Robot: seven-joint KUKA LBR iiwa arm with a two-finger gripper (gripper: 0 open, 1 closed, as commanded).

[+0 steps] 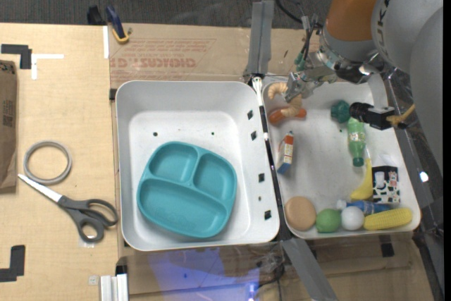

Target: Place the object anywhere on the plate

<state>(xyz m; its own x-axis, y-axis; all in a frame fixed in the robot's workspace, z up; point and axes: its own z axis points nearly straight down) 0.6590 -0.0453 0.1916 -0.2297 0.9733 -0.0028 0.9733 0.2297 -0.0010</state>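
Arm comes in from the right, orange band up top, gripper (296, 87) low over the far-left corner of the right bin (318, 134). Fingers look close together but the tips blur into the clutter there, so I can't tell whether they're spread, closed, or pinching anything.

Right under/beside the tips: a pale shrimp-like toy (276, 89) against the far-left corner, and an orange-red hot-dog-like piece (288, 113) just nearer than it. Can't tell whether either touches the fingers.

Rest of right bin:
- small white carton with blue and red print (285, 154) along the left wall, mid-length
- teal lump (341, 110) toward the far right, green bottle (356, 141) just nearer than it
- banana (362, 183) near the right wall, black-and-white cow-print carton (385, 187) touching the right wall beside it
- near edge, left to right: tan egg (301, 212), green ball (328, 220), white ball (351, 218), corn cob (387, 218) in the near-right corner; something blue (366, 206) sits just behind the white ball

Left bin (134, 116): teal three-compartment plate (187, 188) sits toward the near edge, roughly centred left-right. Nothing on it, all three compartments bare. Plate is well apart from the gripper, with the bin divider between them.

Bench, left of the bins: roll of tape (47, 161) and grey-handled scissors (70, 204) just nearer than it.
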